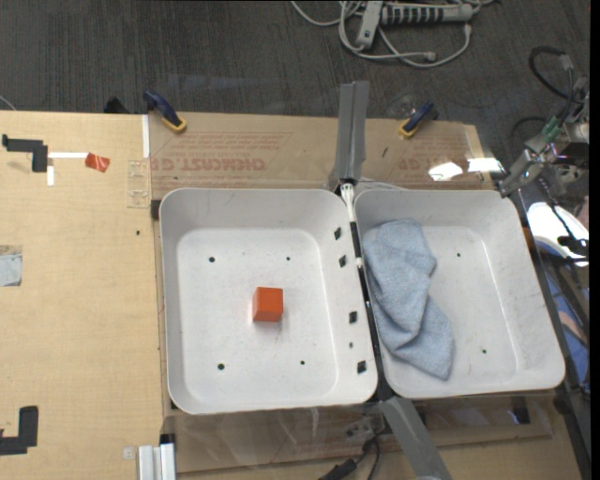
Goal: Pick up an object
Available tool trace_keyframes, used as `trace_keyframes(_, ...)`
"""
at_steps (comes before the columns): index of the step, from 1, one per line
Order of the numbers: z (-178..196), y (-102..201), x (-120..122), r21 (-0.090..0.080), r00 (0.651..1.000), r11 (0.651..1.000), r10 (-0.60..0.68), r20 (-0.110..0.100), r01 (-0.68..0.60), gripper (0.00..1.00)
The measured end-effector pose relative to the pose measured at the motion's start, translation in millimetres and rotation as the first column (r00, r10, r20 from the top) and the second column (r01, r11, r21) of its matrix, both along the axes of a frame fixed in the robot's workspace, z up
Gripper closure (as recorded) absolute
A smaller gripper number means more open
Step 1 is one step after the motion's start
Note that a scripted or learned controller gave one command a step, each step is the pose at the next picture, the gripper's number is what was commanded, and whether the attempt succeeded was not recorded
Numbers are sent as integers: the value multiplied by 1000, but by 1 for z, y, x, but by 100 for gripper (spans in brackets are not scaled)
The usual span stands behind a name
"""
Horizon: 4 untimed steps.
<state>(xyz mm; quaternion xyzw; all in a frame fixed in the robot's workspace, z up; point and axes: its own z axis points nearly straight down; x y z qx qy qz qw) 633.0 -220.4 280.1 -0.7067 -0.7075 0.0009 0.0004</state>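
Approach step pending: block sits mid left bin, cloth in right bin; pincer state cannot be told; next move requires descent over block.

The grey cloth hides part of the right bin floor, and whatever lies beneath its folds cannot be told. The white cables are cut off by the picture's top edge.

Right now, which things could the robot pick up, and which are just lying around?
For the job:
orange block in the left bin
grey cloth in the right bin

Just lying about:
clamps
cables
cardboard
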Motion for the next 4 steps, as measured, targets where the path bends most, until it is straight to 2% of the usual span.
trace_keyframes(1, -53, 0, -72, 1, 966, 966, 258, 0, -258, 0)
trace_keyframes(2, -104, -2, -114, 2, 964, 964, 267, 0, -267, 0)
trace_keyframes(3, -188, -1, -142, 0, 863, 863, 505, 3, -505, 0)
trace_keyframes(4, -179, -2, -141, -2, 865, 865, 503, 5, -503, 100)
